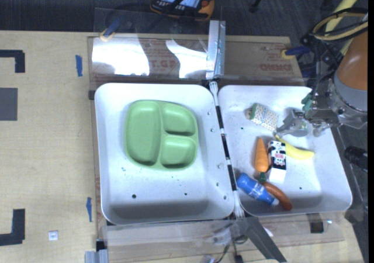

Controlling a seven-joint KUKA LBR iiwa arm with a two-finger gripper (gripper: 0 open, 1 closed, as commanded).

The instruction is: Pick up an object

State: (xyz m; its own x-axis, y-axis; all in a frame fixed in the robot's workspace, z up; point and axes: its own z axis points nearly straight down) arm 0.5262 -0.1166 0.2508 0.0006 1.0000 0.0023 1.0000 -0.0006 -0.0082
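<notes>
Two white bins on the desk, gripper over the right one.

The left shallow white bin (111, 197) holds a green three-compartment plastic tray (160, 133) at its centre. In the right white bin (333, 194) an orange carrot (261, 155) sits mid-bin, a blue bottle (255, 189) at 7 o'clock, a yellow banana (298, 151) at 3 o'clock. The gripper (294, 125) hovers at 2 o'clock; I cannot tell whether it is released or clenched.

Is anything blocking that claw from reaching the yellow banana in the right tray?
Nothing visible does. The gripper hangs just above the banana in the right bin. The black-and-white box beside the banana is a close neighbour.
</notes>
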